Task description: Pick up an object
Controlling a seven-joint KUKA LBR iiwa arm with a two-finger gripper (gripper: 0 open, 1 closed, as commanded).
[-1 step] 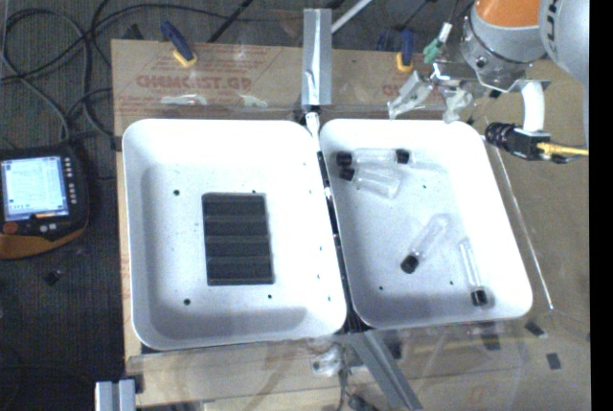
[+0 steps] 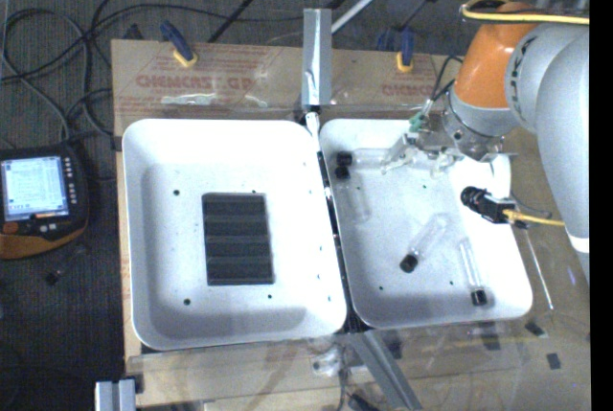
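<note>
Arm: grey KUKA with orange band (image 2: pixel 493 50), reaches in from 3 o'clock, wrist over the back of the right bin.
Claw (image 2: pixel 419 153): low over the right bin's 12 o'clock area, pale fingers pointing toward 9 o'clock; whether they are spread or closed, cannot tell. Nothing seen between them.
Right bin (image 2: pixel 498 299): shallow, white, on the table, touching the left bin along its 9 o'clock edge.
Clear tube (image 2: pixel 424 243): near the right bin's centre, lying on a slant, black cap at its 7 o'clock end; well apart from the claw.
Second clear tube (image 2: pixel 471 273): at the bin's 4 o'clock, lying nearly lengthwise, black cap at its 6 o'clock end.
Third tube (image 2: pixel 351 187): faint, along the bin's 9 o'clock wall, black cap toward 12 o'clock.
Left bin (image 2: pixel 153 304): white, same build.
Black ridged block (image 2: pixel 238 239): flat on the left bin's floor, just past centre toward 6 o'clock.
Table (image 2: pixel 206 83): brown board under both bins, blue clamps at the 12 o'clock edge.
Handheld screen unit (image 2: pixel 40 196): on the floor at 9 o'clock, screen lit.
</note>
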